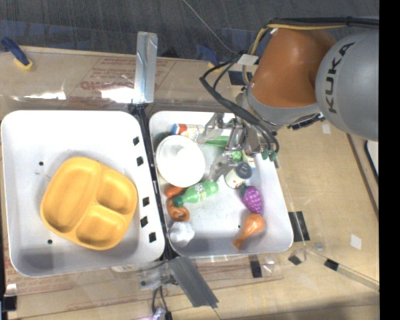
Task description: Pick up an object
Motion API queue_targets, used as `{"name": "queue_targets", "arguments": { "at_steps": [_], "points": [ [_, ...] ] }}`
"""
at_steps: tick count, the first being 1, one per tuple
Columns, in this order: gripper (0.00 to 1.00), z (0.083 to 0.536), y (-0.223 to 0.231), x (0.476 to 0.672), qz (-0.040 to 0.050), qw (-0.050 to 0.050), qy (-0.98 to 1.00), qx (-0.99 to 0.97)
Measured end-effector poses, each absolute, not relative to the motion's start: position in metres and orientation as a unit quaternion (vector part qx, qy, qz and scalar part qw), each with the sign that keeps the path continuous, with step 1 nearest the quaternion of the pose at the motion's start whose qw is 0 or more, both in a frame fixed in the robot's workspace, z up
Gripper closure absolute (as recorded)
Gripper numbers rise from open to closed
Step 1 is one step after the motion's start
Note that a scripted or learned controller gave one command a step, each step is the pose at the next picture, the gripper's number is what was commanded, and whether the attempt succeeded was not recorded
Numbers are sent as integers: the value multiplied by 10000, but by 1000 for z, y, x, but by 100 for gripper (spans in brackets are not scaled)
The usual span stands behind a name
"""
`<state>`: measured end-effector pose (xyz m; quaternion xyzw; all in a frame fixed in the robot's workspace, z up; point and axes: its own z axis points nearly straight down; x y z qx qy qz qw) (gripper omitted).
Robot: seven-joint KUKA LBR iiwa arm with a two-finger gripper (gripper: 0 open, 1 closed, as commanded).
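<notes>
Down in the right bin (280,235), claw (235,153) (grip impossible to tell) just right of white bowl (180,161).

Tray (88,201) in left bin (20,139) (toys (252,197) fill right bin (283,225))

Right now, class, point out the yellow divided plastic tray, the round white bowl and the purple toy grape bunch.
yellow divided plastic tray (88,201), camera view, central ridge.
round white bowl (180,160), camera view, inside middle.
purple toy grape bunch (252,198), camera view, cluster middle.
</notes>
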<state>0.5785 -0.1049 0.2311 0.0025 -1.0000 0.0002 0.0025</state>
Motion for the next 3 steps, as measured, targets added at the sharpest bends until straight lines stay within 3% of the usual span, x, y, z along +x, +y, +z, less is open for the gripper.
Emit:
{"name": "queue_targets", "arguments": {
  "at_steps": [1,2,3],
  "points": [
    [0,95,-151,556,7,-39,-9990,441],
    [0,249,-212,544,16,-25,-9996,285],
    [0,91,-209,546,0,-7,-9915,1305]
  ]
}}
